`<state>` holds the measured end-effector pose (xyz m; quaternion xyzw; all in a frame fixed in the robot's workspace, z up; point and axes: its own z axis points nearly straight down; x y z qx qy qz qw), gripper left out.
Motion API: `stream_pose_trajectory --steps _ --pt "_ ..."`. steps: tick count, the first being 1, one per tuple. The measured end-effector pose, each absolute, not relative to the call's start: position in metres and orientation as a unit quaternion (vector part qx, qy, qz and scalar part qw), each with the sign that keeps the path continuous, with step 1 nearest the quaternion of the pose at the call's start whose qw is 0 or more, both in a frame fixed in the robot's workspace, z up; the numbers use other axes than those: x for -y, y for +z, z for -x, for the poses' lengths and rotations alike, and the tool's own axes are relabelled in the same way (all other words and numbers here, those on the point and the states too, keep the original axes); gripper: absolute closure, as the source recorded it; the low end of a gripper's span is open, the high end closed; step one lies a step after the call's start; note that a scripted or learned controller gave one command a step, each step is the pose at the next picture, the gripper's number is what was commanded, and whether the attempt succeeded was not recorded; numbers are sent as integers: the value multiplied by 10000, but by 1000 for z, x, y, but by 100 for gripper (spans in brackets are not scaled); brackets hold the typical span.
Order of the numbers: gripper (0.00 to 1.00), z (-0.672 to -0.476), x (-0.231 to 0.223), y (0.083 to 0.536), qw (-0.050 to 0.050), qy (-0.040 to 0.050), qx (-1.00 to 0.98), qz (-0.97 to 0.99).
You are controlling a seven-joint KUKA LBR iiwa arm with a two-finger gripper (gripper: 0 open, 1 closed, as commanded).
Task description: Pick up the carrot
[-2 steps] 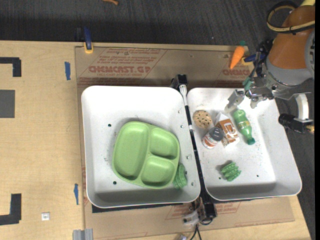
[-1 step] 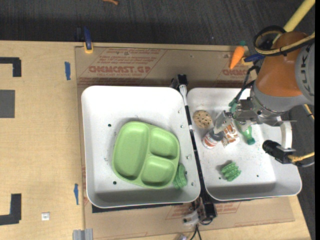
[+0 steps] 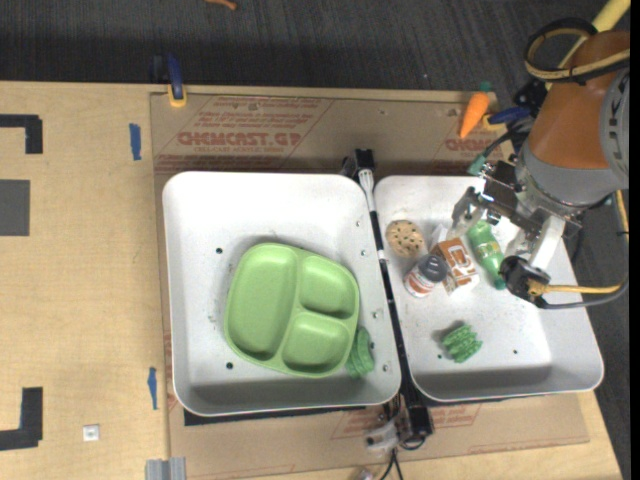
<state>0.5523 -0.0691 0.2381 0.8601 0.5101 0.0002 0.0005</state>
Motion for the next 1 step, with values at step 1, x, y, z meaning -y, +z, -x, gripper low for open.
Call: stream_pose_trajectory --steps 1 --pt "0 -606 149 263 5 -1 -4604 -8877"
